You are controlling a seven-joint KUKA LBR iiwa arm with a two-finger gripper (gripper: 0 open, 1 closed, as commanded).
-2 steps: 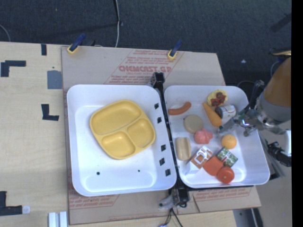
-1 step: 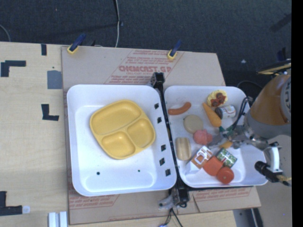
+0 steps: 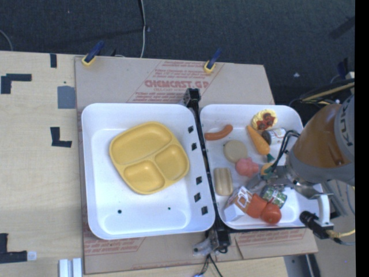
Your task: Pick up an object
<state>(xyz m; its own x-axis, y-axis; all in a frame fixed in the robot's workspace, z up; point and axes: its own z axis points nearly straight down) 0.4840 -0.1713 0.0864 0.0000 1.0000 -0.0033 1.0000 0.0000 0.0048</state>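
Claw (image 3: 271,184) is lowered into the right bin (image 3: 291,115), over the toy food pile.

Whether it is spread or pinching sth cannot be told; the tips are hidden among the items. Just under the claw a red pepper (image 3: 270,212) and a white carton (image 3: 237,202) are seen, touching each other. To the claw's left a pink piece (image 3: 247,167), a round biscuit (image 3: 234,150) and a bread piece (image 3: 223,180) are placed. Farther up, a sausage (image 3: 218,133), a carrot (image 3: 258,139) and a small pizza piece (image 3: 264,120). Well apart to the left, a yellow tray (image 3: 150,157) is lying in the left bin (image 3: 95,172).
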